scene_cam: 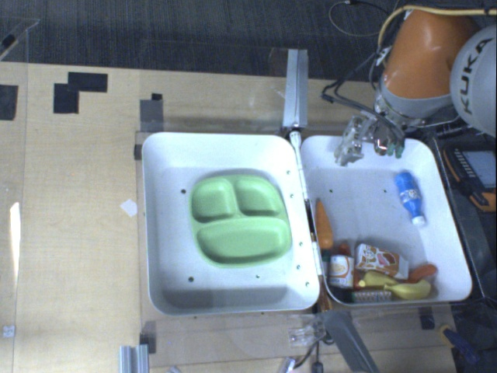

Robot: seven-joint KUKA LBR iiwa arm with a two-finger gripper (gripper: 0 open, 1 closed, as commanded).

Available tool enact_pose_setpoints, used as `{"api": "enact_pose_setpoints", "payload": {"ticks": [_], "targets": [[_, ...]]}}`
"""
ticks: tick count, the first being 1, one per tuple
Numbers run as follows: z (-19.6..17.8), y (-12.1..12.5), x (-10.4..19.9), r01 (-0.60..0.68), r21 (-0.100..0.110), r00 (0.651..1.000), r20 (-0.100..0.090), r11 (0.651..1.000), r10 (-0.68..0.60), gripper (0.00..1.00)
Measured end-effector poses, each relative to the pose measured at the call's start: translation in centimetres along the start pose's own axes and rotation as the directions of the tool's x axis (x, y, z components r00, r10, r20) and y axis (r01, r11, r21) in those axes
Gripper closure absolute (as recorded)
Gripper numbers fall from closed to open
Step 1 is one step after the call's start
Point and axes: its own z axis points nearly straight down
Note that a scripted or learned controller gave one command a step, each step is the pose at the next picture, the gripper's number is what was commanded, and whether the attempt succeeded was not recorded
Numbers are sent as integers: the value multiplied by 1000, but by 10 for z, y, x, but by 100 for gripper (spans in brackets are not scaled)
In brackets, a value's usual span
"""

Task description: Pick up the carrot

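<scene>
Now | left bin (155, 208): holds a green divided plate (239, 218) | right bin (446, 208): carrot (323, 224) lies along left wall; blue bottle (409, 196) near right side; small can (339, 269), snack packet (380, 260), yellow banana (400, 289) at front edge | gripper (359, 141): above right bin's back-left corner, well apart from carrot; fingers spread, nothing between them
</scene>
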Motion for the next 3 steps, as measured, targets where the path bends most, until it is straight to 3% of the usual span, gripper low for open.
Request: {"api": "enact_pose_setpoints", "payload": {"ticks": [1,2,3], "targets": [[90,-18,-3,325,-1,946,0,946,-325,100],[96,-45,89,526,3,851,2,851,-526,100],[96,-32,89,755,8,655,5,655,-755,100]]}}
